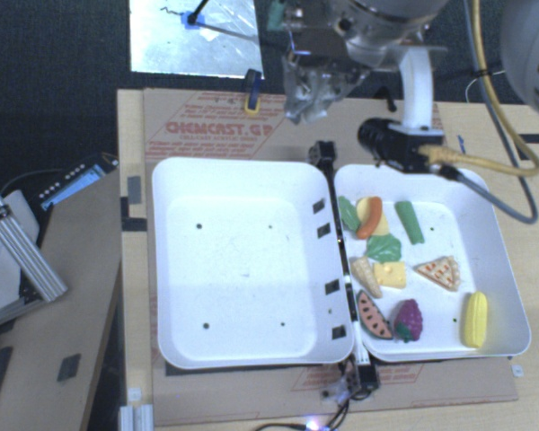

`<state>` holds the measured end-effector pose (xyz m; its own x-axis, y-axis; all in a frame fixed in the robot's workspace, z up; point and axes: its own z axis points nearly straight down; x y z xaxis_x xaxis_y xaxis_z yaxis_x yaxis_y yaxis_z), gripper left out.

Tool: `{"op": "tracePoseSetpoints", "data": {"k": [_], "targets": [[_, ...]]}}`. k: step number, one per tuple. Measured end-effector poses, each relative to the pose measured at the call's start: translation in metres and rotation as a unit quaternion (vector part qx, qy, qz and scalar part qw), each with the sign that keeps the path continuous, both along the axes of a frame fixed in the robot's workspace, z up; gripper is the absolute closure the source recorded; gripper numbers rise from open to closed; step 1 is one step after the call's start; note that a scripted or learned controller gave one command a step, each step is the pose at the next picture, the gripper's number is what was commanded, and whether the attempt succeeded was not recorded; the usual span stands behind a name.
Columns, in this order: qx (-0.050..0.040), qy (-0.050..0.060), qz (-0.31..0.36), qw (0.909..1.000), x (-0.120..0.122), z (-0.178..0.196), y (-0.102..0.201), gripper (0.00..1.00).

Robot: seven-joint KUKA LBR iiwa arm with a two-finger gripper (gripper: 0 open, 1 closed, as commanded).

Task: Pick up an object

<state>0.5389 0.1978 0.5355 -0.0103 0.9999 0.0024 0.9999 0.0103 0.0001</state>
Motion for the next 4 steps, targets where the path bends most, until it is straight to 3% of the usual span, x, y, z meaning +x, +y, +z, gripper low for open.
{"op": "tracePoseSetpoints", "data": {"k": [1,2,3,4], "targets": [[-0.0009,-0.003,-0.006,1.0,0.071,0.0,-0.05,1.0],[-0.0018,0.001,-0.008,1.0,0.042,-0.031,-0.14,1.0],[-0.0008,-0.002,-0.003,1.0,0.037,0.001,-0.132,1.0],[-0.0002,0.0,-0.001,1.0,-0.01,0.0,-0.097,1.0]]}}
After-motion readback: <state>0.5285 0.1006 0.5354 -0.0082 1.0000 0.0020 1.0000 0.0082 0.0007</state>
